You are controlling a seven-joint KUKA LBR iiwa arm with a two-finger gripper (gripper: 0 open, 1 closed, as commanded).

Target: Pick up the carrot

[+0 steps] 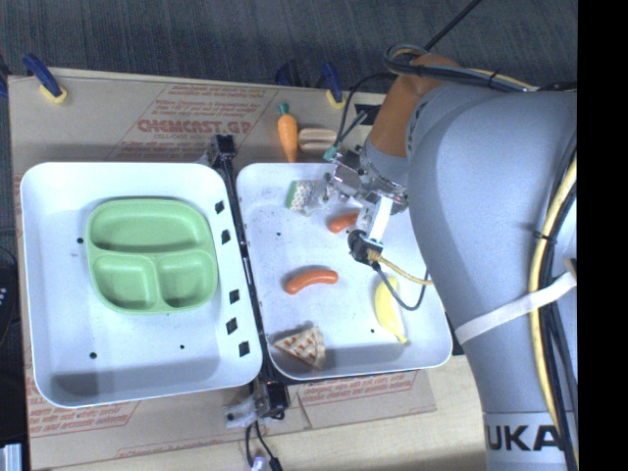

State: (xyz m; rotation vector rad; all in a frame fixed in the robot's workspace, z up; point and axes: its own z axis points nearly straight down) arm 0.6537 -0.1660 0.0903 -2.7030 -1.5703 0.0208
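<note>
The carrot [287, 133], orange with a green top, lies on the cardboard just beyond the far edge of the right bin [265, 253], outside both bins. My gripper [339, 188] hangs over the far part of the right bin, below and to the right of the carrot and apart from it. A small green and white item [298, 196] lies just left of the gripper. A short orange piece [342, 222] lies just below it.
A tan bun-like item [316, 141] lies beside the carrot. The right bin also holds a sausage [311, 280], a yellow banana-like piece [389, 312] and a sandwich wedge [300, 345]. In the left bin [49, 292] sits a green divided tray [152, 253]. The arm's grey body [491, 214] covers the right side.
</note>
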